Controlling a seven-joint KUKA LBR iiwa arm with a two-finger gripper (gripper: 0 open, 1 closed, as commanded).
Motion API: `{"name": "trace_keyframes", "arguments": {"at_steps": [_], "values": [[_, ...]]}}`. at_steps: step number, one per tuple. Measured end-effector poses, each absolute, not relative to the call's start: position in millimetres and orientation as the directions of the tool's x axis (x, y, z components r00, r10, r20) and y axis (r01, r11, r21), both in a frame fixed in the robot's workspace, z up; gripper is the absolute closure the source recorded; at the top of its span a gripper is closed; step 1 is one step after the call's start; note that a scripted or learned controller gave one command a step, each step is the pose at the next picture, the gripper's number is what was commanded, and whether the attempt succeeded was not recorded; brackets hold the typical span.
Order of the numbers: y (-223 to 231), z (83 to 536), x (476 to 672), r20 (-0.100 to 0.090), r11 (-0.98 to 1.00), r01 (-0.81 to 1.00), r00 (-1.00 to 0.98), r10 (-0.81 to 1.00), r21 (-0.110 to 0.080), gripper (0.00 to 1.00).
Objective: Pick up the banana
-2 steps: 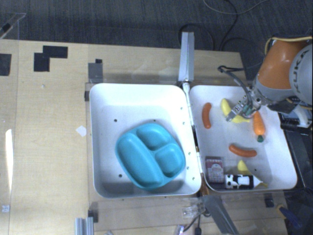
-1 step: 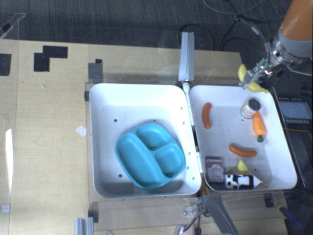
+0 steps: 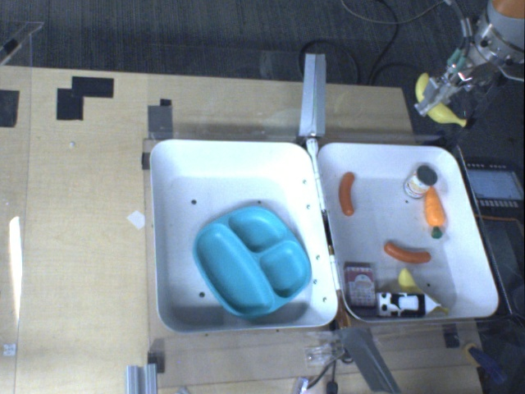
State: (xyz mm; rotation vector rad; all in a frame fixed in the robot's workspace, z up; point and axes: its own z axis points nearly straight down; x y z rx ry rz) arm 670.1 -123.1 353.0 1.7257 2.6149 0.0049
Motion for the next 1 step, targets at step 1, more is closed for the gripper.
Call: {"name": "trace_keyframes", "arguments": {"at_steps": [1], "values": [[-140.5, 219.4, 653.3, -0.003, 0.26, 0.965, -0.26, 0.965, 0.003, 1.0]]}}
